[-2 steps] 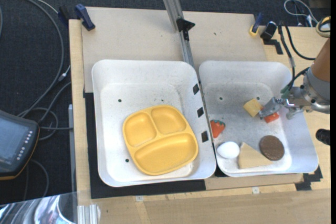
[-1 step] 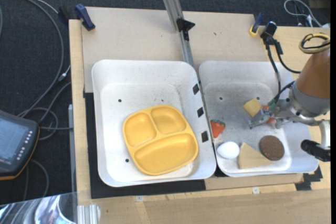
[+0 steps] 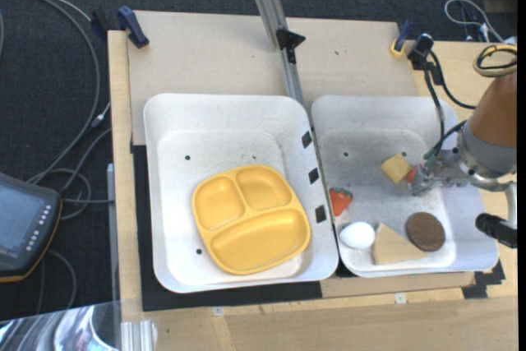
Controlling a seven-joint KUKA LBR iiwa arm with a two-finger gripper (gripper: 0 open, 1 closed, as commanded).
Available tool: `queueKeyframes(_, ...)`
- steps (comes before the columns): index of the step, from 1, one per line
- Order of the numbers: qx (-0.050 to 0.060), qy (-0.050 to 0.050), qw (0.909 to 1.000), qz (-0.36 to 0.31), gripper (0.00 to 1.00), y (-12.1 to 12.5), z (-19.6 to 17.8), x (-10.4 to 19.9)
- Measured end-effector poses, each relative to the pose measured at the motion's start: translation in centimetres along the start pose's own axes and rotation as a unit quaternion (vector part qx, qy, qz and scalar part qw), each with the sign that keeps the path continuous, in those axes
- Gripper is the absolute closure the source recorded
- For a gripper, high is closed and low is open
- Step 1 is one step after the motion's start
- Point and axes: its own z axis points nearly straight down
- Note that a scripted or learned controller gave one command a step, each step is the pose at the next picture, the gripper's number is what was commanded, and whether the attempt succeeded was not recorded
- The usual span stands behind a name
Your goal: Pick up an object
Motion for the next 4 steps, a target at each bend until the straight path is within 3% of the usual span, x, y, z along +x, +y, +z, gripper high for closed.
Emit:
queueKeyframes(3,-0.002,-0.002,1.0,-0.001,1.0,0.6,-15.0,-1.2)
queueKeyframes(4,0.002,0.001,1.0,-0.003,1.0,1.0,-13.7,3.7)
